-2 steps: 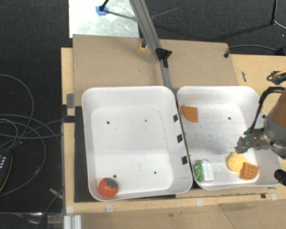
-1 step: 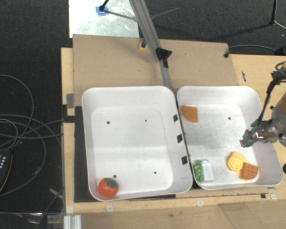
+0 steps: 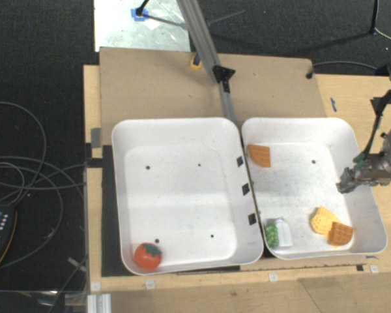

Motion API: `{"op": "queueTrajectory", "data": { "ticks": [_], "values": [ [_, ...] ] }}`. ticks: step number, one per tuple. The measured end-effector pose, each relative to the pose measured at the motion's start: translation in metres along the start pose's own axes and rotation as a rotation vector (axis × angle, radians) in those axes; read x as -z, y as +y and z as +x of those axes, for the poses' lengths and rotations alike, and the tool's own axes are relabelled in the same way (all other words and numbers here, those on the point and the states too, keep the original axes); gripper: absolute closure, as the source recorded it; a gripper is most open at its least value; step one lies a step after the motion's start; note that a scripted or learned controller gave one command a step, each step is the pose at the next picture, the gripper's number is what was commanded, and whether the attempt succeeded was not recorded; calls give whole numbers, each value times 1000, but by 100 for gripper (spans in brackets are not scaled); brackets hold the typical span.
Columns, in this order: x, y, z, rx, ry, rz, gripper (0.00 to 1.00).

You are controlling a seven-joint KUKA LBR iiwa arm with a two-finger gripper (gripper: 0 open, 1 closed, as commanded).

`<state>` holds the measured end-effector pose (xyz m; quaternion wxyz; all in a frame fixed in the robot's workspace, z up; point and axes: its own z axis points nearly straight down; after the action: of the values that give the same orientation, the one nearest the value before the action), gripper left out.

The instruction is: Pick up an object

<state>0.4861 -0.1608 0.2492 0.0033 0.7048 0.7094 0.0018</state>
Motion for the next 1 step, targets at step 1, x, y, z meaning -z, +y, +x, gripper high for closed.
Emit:
{"op": "queueTrajectory", "data": {
  "ticks": [1],
  "values": [
    [49, 2, -1, 0, 0, 0, 100]
  ]
}}
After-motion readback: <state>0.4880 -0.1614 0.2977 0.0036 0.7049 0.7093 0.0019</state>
